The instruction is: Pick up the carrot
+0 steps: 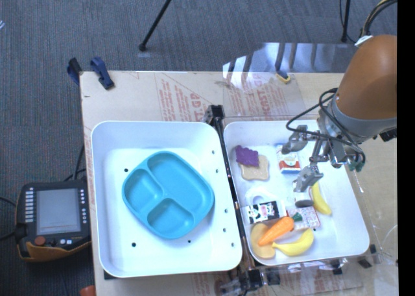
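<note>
The orange carrot (276, 228) lies in the near part of the right bin (360, 223), resting against a yellow banana (296, 243) and just below a black-and-white milk carton (264, 211). My gripper (301, 161) hangs over the middle of that bin, up and to the right of the carrot and apart from it. It looks open, with nothing between its fingers. The grey arm with its orange band (371, 74) reaches in from the right.
Also in the right bin are toast with purple grapes (250, 161), a small red-and-white carton (290, 161) and a second banana (320, 198) close under the gripper. The left bin (104, 158) holds a blue divided plate (168, 193). A teach pendant (52, 213) lies left of the bench.
</note>
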